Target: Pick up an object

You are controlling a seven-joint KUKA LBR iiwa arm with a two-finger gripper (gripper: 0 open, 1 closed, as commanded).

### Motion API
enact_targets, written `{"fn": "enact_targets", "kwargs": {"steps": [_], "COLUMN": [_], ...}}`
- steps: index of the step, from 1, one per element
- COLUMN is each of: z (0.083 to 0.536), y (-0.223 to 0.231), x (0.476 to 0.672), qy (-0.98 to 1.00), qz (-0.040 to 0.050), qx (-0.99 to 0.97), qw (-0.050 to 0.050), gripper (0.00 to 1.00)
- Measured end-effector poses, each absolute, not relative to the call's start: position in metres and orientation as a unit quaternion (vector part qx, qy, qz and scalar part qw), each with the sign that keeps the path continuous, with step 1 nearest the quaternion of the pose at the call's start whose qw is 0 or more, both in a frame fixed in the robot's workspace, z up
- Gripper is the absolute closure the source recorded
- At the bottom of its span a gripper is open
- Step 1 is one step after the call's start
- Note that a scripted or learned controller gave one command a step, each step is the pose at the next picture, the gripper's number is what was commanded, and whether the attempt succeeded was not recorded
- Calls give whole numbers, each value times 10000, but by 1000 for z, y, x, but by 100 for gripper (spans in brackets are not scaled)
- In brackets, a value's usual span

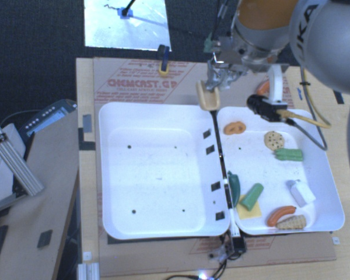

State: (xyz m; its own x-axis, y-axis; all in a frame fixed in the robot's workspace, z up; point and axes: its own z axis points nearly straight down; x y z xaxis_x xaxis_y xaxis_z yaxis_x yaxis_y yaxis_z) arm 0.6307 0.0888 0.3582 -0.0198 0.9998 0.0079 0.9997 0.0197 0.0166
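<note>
Colours in two white bins
In the right bin (322, 177): an orange ring (234, 128), a tan cookie (273, 139) with dark dots, a green block (289, 154), a yellow square (251, 212), a red-orange sausage (280, 214). The left bin (157, 177) has black dots.

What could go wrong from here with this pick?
The tan piece sits right under the pincer, at the far rims of the left bin and right bin; I can't tell if it's gripped, so it may slip and land outside both. Moving lower, the pincer could strike a rim.
</note>
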Motion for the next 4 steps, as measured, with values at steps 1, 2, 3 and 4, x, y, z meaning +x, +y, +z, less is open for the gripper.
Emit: {"fn": "enact_targets", "kwargs": {"steps": [1, 2, 3, 4], "z": [338, 496, 474, 373], "y": [133, 115, 76, 154], "x": [571, 539, 484, 485], "qy": [7104, 7088, 7068, 7110], "qz": [-4, 87, 1, -30], "qx": [7038, 7053, 7074, 7032], "qw": [-15, 48, -3, -26], "gripper": [100, 100, 100, 100]}}
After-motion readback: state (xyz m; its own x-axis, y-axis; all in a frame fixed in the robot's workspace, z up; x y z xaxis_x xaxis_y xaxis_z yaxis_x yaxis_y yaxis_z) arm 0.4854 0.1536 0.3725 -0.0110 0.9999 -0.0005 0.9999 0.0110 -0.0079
